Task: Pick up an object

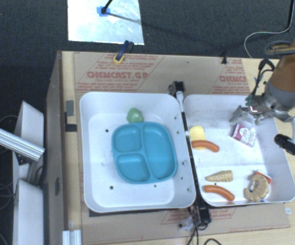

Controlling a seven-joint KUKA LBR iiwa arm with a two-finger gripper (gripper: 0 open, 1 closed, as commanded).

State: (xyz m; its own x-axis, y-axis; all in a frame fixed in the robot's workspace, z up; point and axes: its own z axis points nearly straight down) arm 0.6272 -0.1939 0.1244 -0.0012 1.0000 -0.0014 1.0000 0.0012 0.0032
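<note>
The arm (290,68) is cut off by the picture's right edge, so only its orange band and grey wrist show, leaning in over the far right corner of the right bin (277,152). The gripper (249,117) hangs from that wrist as a blur of grey metal, and whether it is released or clenched cannot be told. Just below it, touching or nearly touching its lower end, lies a small red-and-white packet (244,134), tilted on the bin floor; the overlap is too muddled to say that anything is gripped. A black fitting (289,144) juts from the arm to the gripper's lower right, partly cut off. Left of the gripper and a little nearer the camera sit a yellow piece (196,133) and an orange sausage (205,146) just beside it. Well below the gripper lie a pale cone (219,176), a second orange sausage (219,192), and a brown-and-white lump (256,186) whose make is hard to read. Far to the gripper's left, across the divider, the left bin (98,131) holds a blue divided tray (143,152) with a small green thing (134,116) at its far rim.
</note>
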